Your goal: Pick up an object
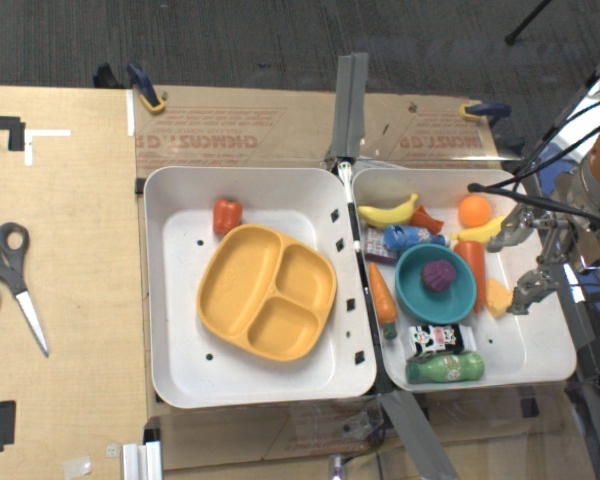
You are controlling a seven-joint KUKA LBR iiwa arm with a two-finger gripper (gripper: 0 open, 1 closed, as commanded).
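Gripper [527, 263] sits at right edge of frame, over right side of right bin [550, 363], fingers apart w/ nothing between them. Nearest pick looks like small orange-yellow block [497, 296], just left of lower finger, lying on bin floor beside teal bowl [436, 286]. To do it well, I'd say: centre over block, come straight down, keep clear of bowl rim & long orange-red piece [472, 264] just above it, then close. Block is small, wedge-ish, prob. smooth plastic; could slip. Left bin [170, 348] at frame centre holds yellow divided plate [267, 292].
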